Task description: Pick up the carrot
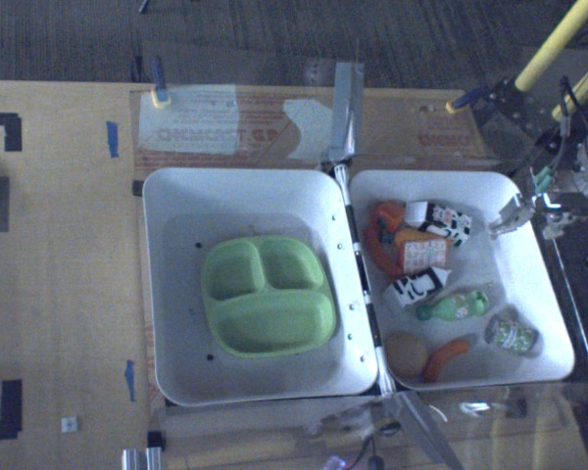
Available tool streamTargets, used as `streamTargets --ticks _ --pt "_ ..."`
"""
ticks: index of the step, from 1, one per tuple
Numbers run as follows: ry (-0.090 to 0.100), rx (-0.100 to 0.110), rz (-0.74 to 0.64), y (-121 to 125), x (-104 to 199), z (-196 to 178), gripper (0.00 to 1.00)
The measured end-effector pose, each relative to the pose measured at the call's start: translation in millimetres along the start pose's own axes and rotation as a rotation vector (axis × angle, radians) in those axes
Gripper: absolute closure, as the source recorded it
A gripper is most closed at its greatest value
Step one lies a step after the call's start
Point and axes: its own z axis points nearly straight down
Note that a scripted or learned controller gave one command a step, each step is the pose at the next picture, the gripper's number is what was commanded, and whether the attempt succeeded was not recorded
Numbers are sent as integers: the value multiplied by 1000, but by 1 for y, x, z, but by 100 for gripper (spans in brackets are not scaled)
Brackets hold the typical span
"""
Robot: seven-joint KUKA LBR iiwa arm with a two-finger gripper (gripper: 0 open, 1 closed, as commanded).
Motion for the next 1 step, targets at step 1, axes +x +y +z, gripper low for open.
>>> streamTargets --ticks 1 --pt "-4 -4 -318 -51 -22 -65 0"
